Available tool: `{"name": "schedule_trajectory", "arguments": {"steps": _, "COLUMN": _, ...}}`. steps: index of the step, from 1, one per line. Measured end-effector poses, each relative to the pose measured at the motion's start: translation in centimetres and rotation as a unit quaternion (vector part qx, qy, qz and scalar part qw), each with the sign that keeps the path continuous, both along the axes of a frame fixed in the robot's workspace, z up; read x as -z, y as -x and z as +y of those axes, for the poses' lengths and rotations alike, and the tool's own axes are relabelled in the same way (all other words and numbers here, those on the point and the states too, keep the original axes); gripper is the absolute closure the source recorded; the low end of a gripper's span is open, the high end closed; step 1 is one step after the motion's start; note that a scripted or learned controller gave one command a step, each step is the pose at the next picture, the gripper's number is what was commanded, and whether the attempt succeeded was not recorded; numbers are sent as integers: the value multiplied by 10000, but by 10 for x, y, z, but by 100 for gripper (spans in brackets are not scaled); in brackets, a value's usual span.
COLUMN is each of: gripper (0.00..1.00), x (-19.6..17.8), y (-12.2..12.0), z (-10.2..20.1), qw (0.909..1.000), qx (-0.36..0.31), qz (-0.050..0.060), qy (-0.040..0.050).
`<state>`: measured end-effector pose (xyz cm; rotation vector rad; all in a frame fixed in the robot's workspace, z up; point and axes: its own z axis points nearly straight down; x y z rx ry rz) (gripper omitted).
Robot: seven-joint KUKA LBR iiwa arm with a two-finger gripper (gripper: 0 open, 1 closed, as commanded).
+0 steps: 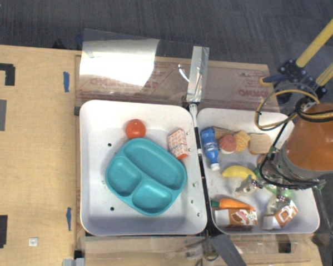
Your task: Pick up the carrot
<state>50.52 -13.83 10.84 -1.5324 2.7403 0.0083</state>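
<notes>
The arm's orange band and dark wrist cover the right side of the right bin, hiding whatever lies beneath. The end effector reaches down among the items there; whether it is apart or together cannot be told. Small objects at its tips are too cluttered to identify.

The carrot lies on its side near the front of the right bin, just beside a small carton. Also in that bin: a blue bottle, a banana, a pink shell-like piece and a second carton.

The left bin on the counter holds a teal divided tray, a tomato and a patterned carton.
</notes>
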Motion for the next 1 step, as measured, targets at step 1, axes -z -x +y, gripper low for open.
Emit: {"name": "schedule_trajectory", "arguments": {"steps": 1, "gripper": 0, "x": 6, "y": -57, "z": 10, "qw": 9964, "qx": 847, "qz": -37, "qy": 12}}
